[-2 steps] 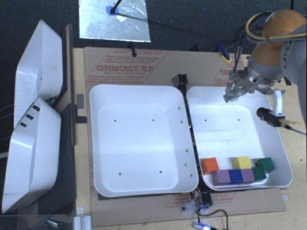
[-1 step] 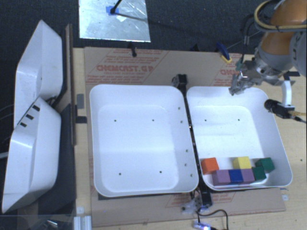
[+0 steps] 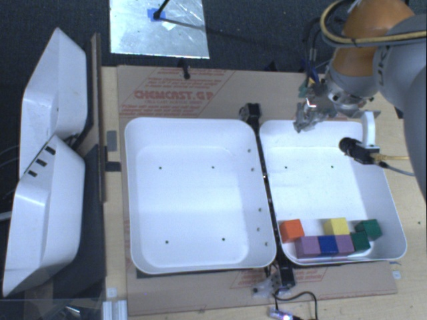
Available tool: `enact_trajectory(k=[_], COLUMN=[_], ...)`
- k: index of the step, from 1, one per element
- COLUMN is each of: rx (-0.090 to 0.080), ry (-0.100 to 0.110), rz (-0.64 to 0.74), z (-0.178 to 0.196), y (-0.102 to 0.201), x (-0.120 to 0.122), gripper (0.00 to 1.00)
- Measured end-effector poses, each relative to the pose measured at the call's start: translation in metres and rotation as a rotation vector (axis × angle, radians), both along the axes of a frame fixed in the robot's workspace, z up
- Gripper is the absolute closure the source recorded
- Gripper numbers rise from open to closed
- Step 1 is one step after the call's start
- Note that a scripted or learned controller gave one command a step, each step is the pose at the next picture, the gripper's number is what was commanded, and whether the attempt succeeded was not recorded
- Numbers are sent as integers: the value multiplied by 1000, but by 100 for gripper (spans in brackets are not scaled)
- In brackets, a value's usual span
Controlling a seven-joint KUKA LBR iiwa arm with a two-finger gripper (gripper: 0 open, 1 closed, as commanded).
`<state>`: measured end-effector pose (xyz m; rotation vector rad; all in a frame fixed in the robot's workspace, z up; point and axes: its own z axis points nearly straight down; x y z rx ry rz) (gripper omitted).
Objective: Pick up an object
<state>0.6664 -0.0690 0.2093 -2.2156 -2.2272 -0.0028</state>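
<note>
Several small blocks lie along the near edge of the right bin (image 3: 373, 192): an orange block (image 3: 291, 230), a purple block (image 3: 307, 246), a blue block (image 3: 327, 245), a yellow block (image 3: 336, 227) and a green block (image 3: 367, 230). My gripper (image 3: 305, 123) hangs over the far rim of the right bin, well away from the blocks. Nothing shows between its fingers.
The left bin (image 3: 193, 192) sits beside the right one, a black divider clip (image 3: 251, 111) at their far junction. A black cylindrical part (image 3: 353, 149) juts over the right bin's far right. White moulded covers (image 3: 47, 159) stand at the left, a metal sheet (image 3: 159, 19) behind.
</note>
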Motion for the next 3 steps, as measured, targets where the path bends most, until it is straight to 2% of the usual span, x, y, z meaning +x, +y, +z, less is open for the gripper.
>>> enact_trajectory(k=[2,3], rx=[0,0], ry=[0,0], rz=[0,-1], z=[-3,7], y=[116,161], x=[6,-1], gripper=[100,100])
